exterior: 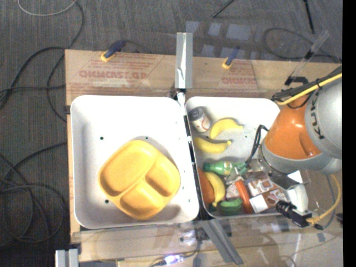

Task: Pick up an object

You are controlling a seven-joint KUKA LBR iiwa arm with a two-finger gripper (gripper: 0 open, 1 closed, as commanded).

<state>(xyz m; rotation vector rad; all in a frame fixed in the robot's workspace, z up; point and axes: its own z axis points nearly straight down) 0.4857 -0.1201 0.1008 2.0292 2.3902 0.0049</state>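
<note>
Two shallow white bins sit side by side: the left bin (pixel 83 149) bears a yellow plastic divided plate (pixel 140 178), the right bin (pixel 245 107) a heap of toy food. Yellow bananas (pixel 217 135) lie near its far end, a green bottle (pixel 222 167) mid-bin (beside an orange piece (pixel 206 189)). The grey-and-orange arm (pixel 300 135) hangs over the right bin's near corner; whether its claw grips anything I cannot tell.

Dark grey carpet floor (pixel 111 15), black cables (pixel 33 71) looping at 9 and 12 o'clock. Cardboard sheet (pixel 117 74) under bins, yellow clamps (pixel 111 52) at 12 o'clock edge.
</note>
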